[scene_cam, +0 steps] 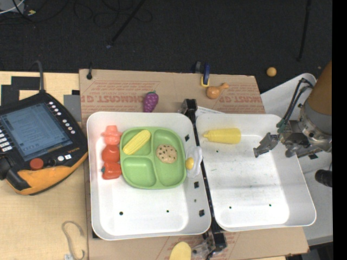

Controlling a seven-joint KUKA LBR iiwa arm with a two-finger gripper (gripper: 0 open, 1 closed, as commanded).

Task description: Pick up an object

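Yellow lemon [180,251] at 6 o'clock, outside bins. Gripper [276,144] open wide, empty; yellow corn [222,136] at its 9 o'clock may roll off.

A teach pendant [35,140] lies left of the cardboard sheet [124,88].

The arm [325,99] enters from three o'clock, its orange band at about two o'clock in the frame. The gripper [282,145] sits at three o'clock, fingers spread apart and pointing toward nine o'clock, nothing between them.
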